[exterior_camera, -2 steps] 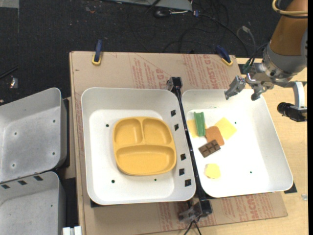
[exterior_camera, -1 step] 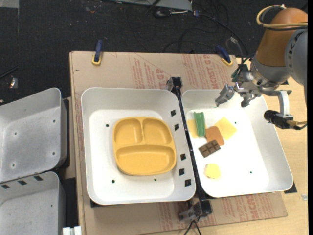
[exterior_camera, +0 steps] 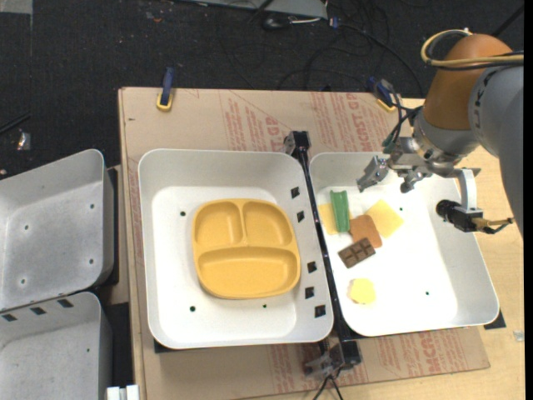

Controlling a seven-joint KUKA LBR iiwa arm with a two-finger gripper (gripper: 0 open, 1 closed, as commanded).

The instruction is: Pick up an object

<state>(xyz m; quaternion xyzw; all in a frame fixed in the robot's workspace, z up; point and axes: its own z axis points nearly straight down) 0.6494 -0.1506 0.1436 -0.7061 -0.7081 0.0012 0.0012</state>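
On the left, a yellow divided plate [exterior_camera: 246, 249] is lying flat in the middle of the left bin [exterior_camera: 158, 223], which is sitting on the tabletop [exterior_camera: 233, 115] just beside its twin. A black divider [exterior_camera: 315, 223] is running between the two bins from far to near.

In the right bin [exterior_camera: 450, 282], the small things are gathering toward its left side. A green block [exterior_camera: 340, 210] is lying closest to the divider, long side running far to near. Just right of it an orange-brown piece [exterior_camera: 366, 229] is touching a pale yellow slice [exterior_camera: 385, 217] that is sitting slightly farther back. A dark chocolate-like square [exterior_camera: 358, 253] is resting right against the near edge of the brown piece. A small yellow round piece [exterior_camera: 361, 291] is lying apart from them, nearer the front.

My jaws [exterior_camera: 391, 173] are hanging over the far part of the right bin, spread apart and pinching nothing, just beyond the yellow slice. My arm [exterior_camera: 475, 90] is reaching in from the right.
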